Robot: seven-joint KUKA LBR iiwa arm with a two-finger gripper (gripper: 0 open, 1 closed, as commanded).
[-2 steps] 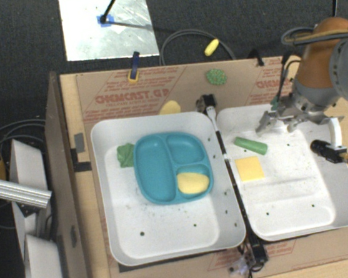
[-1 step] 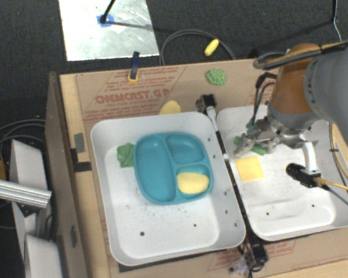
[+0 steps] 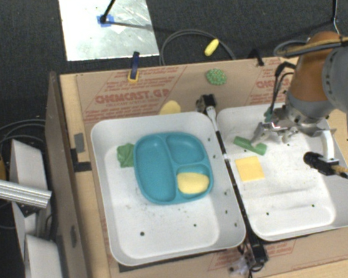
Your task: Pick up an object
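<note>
Camera view: the tool (image 3: 273, 126) sits low in the right bin (image 3: 309, 213), near that bin's far edge, with its metal parts just beside a green stick-shaped piece (image 3: 250, 145). Whether it is open or closed cannot be told from this angle, and nothing is visibly between its tips.

The green piece lies at a slant near the bin's far-left corner, close to the divider between the bins. It looks like a small, rigid plastic toy, light and smooth; a pinch across its narrow width near the middle would likely hold best, since its ends may pivot or slip.

Just beside it, toward the near edge, a flat yellow square (image 3: 249, 169) lies on the bin floor. It looks thin, possibly soft, and hard to get under.

In the left bin (image 3: 130, 241), a glossy teal divided plate (image 3: 168, 167) carries a rounded yellow lump (image 3: 192, 182) in its near-right compartment, and a leafy green piece (image 3: 125, 154) touches the plate's left rim.
</note>
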